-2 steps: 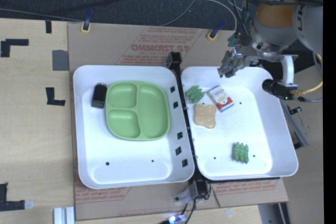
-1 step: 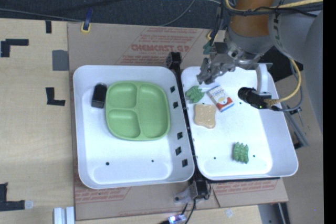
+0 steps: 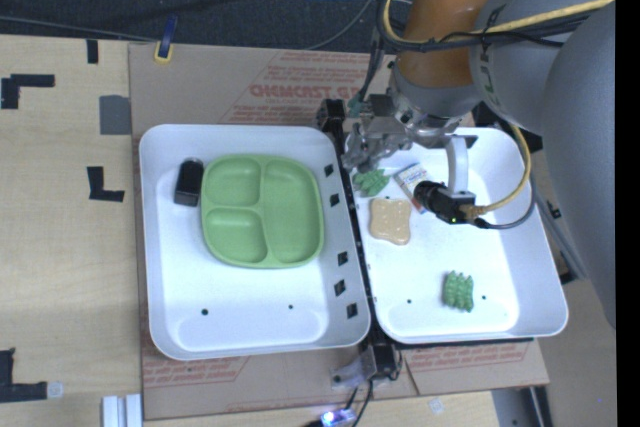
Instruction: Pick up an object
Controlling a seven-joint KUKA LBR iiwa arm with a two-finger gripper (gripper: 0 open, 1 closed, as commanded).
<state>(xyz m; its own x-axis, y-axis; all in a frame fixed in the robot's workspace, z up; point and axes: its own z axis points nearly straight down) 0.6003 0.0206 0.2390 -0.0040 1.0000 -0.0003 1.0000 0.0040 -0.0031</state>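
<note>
My gripper (image 3: 366, 153) hangs over the far left corner of the right bin (image 3: 520, 315), close to the wall between the two bins. Just below it a small dark green piece (image 3: 373, 182) rests at the gripper's tip; whether it is held cannot be made out. A tan toast-shaped piece (image 3: 391, 221) lies on the bin floor a little nearer the front. A small white and red packet (image 3: 410, 177) lies beside the green piece. A green knobbly object (image 3: 458, 291) sits near the front of the right bin.
The left bin (image 3: 240, 330) holds a light green divided plate (image 3: 263, 211) and a small black block (image 3: 188, 182) at the plate's left. A black cable with a connector (image 3: 445, 200) loops from the wrist over the right bin. Cardboard lies under both bins.
</note>
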